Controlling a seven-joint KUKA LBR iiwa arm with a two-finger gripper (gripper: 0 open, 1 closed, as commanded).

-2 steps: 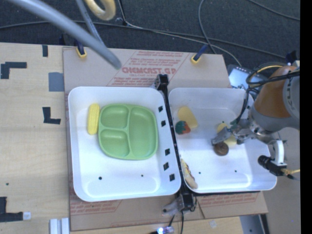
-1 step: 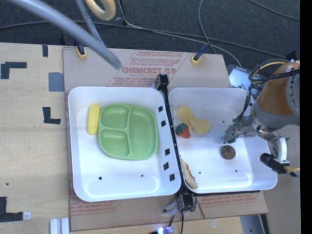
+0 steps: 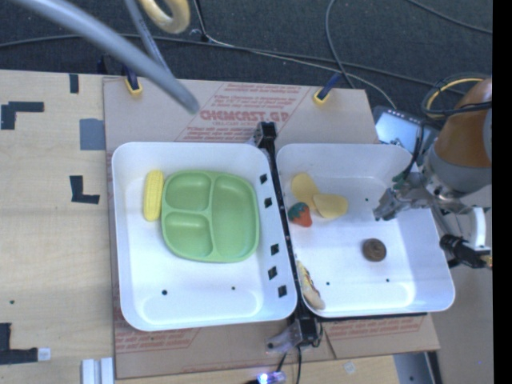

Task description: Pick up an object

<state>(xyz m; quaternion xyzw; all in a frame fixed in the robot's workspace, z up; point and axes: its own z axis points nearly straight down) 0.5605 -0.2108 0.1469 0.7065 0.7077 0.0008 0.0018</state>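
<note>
White plastic bins sit side by side on the bench, the left bin (image 3: 128,238) carrying a green divided plate (image 3: 210,216) near its middle and a yellow corn cob (image 3: 153,194) just beside the plate's left edge. In the right bin (image 3: 424,290) a pale yellow piece (image 3: 303,186) and another yellow piece (image 3: 330,206) lie near the left wall toward the far edge, with a small red and green item (image 3: 300,214) touching them. A brown round object (image 3: 374,250) rests alone right of the middle of the floor. A tan object (image 3: 310,290) lies against the near left corner. The gripper (image 3: 390,206) hangs over the right side of this bin, beyond the brown object and apart from it; whether its dark fingers are apart or together I cannot tell
</note>
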